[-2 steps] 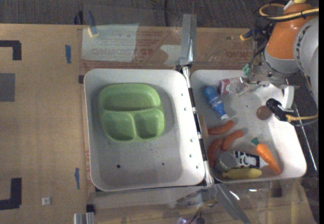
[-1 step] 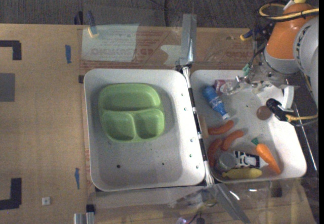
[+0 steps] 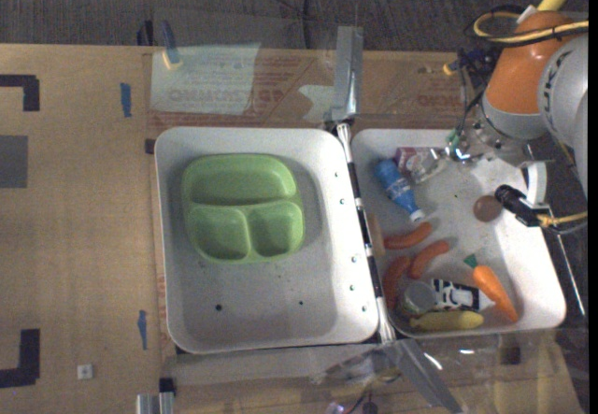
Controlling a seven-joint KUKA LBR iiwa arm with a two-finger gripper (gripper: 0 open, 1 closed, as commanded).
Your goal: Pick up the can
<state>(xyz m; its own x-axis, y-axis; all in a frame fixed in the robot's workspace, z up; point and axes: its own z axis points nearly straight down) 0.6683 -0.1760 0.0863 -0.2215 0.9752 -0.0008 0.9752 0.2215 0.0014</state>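
A small grey metal can (image 3: pixel 418 296) stands upright near the front left corner of the right bin (image 3: pixel 547 305), between a red sausage (image 3: pixel 395 272) and a black-and-white carton (image 3: pixel 456 293). My gripper (image 3: pixel 459 149) hangs at the back of the same bin, under the orange wrist band (image 3: pixel 519 78), far from the can. Just to the gripper's left lies a reddish, shiny wrapped item (image 3: pixel 413 160), close to it but not visibly held.
The right bin also holds a blue bottle (image 3: pixel 397 187), two more sausages (image 3: pixel 408 236), a carrot (image 3: pixel 492 290), a banana (image 3: pixel 448 320) and a brown round piece (image 3: pixel 486 208). A green divided plate (image 3: pixel 245 207) sits in the left bin (image 3: pixel 271 319).
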